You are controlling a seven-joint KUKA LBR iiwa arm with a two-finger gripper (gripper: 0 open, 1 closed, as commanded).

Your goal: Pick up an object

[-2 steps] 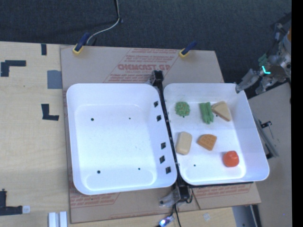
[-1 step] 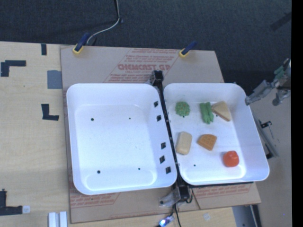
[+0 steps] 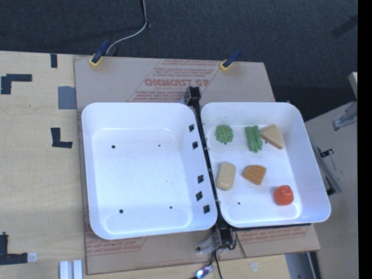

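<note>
Over in the right bin (image 3: pixel 311 173): green round piece (image 3: pixel 224 134), green stick (image 3: pixel 253 138), tan wedge (image 3: pixel 272 136), beige block (image 3: pixel 226 175), orange chunk (image 3: pixel 254 174), red piece (image 3: pixel 283 195) | left bin (image 3: pixel 96 173) alongside.

two white bins (image 3: pixel 93 156), five toy foods (image 3: pixel 254 174), two clamps (image 3: pixel 100 53)

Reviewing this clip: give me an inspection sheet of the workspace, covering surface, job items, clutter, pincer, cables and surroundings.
Surface: cardboard sheet on a wooden bench, held by two clamps.
Job's things: right bin holds a green round piece, green stalk, tan wedge, beige block, orange chunk and red piece, all apart.
Clutter: left bin, nothing seen inside.
Pincer: nothing seen.
Cables: one white cable beyond the far edge.
Surroundings: dark carpet.
</note>
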